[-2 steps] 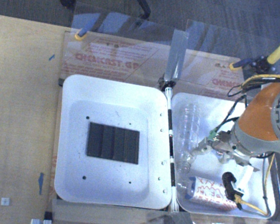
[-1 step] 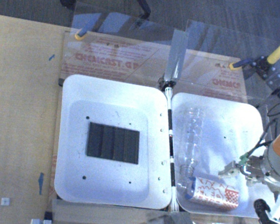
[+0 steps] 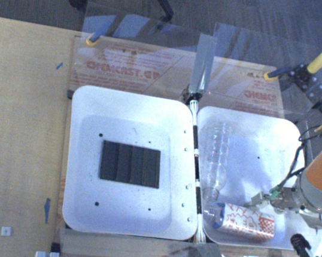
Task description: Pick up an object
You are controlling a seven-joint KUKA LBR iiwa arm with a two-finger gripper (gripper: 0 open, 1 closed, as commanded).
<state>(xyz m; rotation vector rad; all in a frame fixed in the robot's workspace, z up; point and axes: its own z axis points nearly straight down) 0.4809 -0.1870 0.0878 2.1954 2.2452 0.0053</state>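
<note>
- Reaching in over the right bin (image 3: 282, 129), the gripper (image 3: 268, 199) hangs just above the can (image 3: 246, 222); whether its fingers are apart or closed cannot be told
- can lies sideways by the near wall; clear bottle (image 3: 217, 158) beside the divider; dark slab (image 3: 131, 164) in the left bin (image 3: 91, 108)

white bins (image 3: 80, 142); left one has dark grey striped pad (image 3: 131, 164). beside pad's bin: clear bottle (image 3: 216, 158), red-white patterned can (image 3: 245, 221), blue end.
</note>
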